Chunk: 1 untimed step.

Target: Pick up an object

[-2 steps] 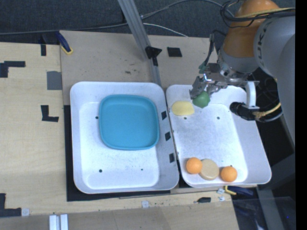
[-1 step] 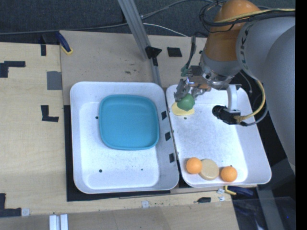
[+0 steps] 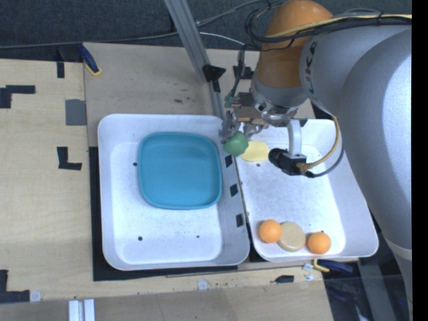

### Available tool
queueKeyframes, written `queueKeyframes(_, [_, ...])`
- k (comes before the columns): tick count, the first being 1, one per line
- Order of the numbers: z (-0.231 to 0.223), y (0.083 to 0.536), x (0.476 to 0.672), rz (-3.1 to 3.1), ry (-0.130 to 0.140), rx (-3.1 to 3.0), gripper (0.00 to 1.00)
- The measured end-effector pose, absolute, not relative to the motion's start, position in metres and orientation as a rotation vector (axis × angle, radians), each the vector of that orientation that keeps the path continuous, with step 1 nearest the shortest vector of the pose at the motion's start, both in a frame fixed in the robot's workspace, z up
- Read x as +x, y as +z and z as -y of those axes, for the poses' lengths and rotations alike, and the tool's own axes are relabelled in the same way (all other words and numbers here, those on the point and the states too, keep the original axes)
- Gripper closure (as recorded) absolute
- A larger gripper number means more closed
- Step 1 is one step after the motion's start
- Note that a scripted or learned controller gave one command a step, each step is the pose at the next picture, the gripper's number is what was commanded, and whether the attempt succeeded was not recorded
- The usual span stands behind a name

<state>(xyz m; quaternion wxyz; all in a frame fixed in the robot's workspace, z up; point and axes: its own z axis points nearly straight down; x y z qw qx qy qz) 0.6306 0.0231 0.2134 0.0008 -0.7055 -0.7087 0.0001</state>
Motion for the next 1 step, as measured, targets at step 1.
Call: queueKeyframes(1, [-0.0794, 0.2111, 0.6346, 2.226, 0.000, -2.215, 1.00])
